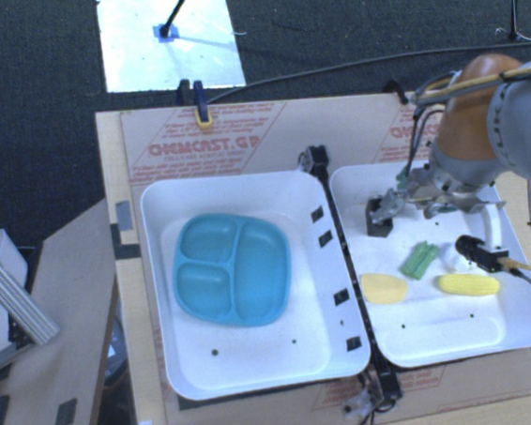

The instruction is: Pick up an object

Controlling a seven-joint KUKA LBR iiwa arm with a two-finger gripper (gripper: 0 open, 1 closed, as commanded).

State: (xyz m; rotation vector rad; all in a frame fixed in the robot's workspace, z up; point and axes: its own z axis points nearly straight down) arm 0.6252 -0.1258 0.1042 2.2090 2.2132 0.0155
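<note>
The hand (pixel 380 215), grip unreadable, hangs in the right bin (pixel 448 329) near a green block (pixel 420 259); left bin (pixel 261 349) holds a blue plate (pixel 232 269).

Left bin (pixel 262 363) holds a blue plate (pixel 232 268), right bin (pixel 448 334) a green block (pixel 420 259) and a bright-yellow piece (pixel 468 284)

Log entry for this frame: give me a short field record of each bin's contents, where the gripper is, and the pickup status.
left bin: blue divided plate, lying flat
right bin: pale yellow oval piece, green ridged piece, yellow piece, all in the near half
gripper: over the right bin's far-left part, apart from all three pieces
pickup status: not done; the three pieces lie on the bin floor
</note>
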